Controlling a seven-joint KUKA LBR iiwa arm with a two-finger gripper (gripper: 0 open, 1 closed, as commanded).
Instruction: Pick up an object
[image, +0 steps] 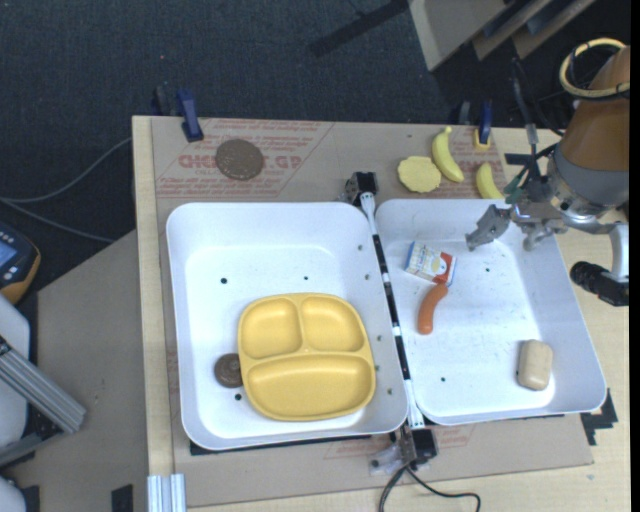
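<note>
The claw (510, 222), whose opening cannot be told, is being held over the right bin's (560, 330) far edge, and the nearest things are being found down-left: a small carton (428, 263) and a carrot (434, 306) lying lengthwise toward the front.

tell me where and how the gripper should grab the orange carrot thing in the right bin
Probably grip the carrot across its narrow middle, coming straight down. It lies flat on the right bin floor, long and thin, curved, running from near the small carton down toward the bin's left wall. Fingers set across its length would span the thin width; the lower end has more free room, since the carton crowds the upper end.
</note>
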